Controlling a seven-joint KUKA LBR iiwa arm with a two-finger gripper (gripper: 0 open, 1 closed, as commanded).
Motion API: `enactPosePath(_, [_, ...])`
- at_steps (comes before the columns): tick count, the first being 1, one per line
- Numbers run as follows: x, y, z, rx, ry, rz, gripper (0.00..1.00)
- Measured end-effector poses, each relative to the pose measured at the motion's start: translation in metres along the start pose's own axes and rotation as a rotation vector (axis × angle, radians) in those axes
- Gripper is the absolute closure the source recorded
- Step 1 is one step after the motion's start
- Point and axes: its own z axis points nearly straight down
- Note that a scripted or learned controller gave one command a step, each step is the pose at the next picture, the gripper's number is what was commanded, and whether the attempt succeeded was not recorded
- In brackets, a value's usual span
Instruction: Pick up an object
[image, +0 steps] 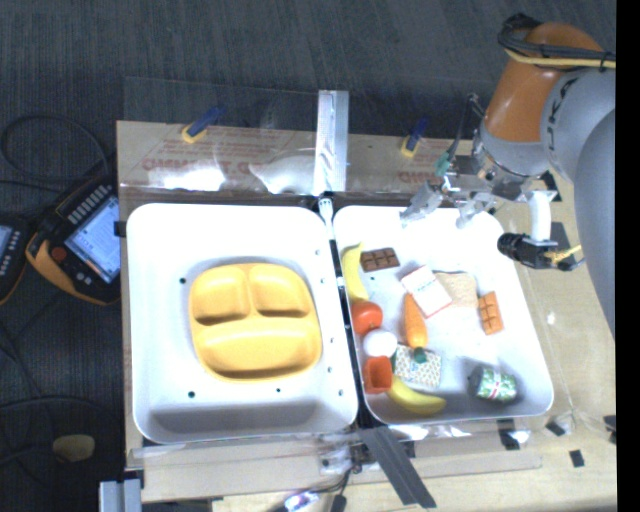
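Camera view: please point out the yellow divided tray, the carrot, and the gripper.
yellow divided tray (255, 318): camera view, on its centre ridge, in the left bin.
carrot (414, 320): camera view, mid orange body, in the right bin.
gripper (447, 203): camera view, midway between the fingertips, over the right bin's far edge.

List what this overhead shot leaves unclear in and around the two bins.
- Gripper, camera view: blurred and small against the bench, so its state is unreadable.
- Green item, right bin corner: blurred, so its identity is uncertain.
- Lower banana: partly covered by a patterned packet.
- Arm: cut off by the top and right edges.
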Motion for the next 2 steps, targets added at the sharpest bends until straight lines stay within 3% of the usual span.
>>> enactPosePath(1, [-0.007,-0.058,0.105,-0.011,-0.004,-0.152,0.0])
enactPosePath(2, [-0.025,-0.073,-0.014,-0.002,-0.001,-0.23,0.0])
